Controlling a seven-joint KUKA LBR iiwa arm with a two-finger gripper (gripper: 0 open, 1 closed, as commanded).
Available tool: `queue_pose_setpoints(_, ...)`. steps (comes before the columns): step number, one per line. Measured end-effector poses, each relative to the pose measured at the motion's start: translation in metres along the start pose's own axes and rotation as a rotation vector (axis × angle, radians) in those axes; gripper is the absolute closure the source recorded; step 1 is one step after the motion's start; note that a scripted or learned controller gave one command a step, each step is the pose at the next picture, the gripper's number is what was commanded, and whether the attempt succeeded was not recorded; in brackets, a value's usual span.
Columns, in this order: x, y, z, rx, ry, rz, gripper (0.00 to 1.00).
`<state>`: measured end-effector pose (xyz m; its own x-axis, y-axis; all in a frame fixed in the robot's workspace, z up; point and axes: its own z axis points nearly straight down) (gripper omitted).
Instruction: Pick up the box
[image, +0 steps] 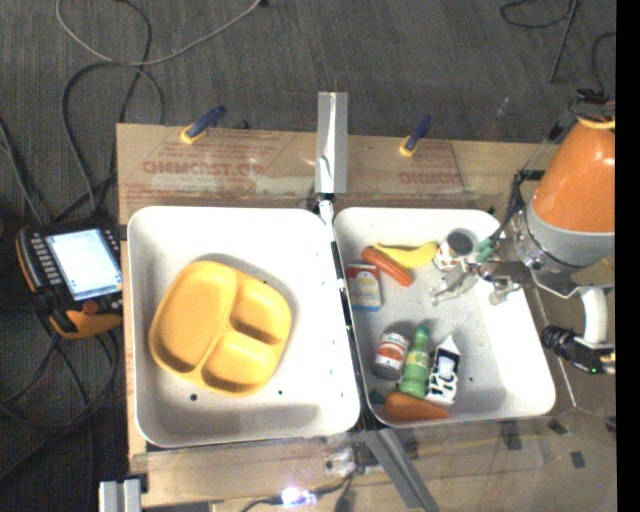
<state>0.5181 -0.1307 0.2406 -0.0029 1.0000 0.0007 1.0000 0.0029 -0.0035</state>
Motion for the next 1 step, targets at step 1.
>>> queue_pose_setpoints(1,-0.0049,-0.0242,-0.0167,0.000,0.000,0.235,0.00)
